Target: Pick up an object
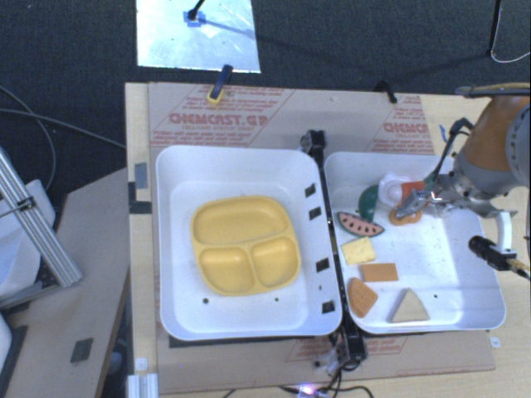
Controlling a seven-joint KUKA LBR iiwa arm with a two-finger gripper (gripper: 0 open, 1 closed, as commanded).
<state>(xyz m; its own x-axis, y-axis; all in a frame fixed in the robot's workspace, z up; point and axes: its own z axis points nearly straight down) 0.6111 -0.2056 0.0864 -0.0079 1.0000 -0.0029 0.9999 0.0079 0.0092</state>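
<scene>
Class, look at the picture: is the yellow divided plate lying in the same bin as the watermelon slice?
No. The plate lies in the left bin, while the watermelon slice is in the right bin.

A yellow three-compartment plastic tray (246, 245) is seen lying in the left shallow white bin (178, 181). A shiny silver metal sheet (197, 23) is seen on the dark floor beyond the table (274, 110), which is covered with printed brown cardboard.

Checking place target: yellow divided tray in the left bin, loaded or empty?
Empty. All three compartments of the yellow tray show bare yellow plastic; it lies flat in the left bin.
</scene>
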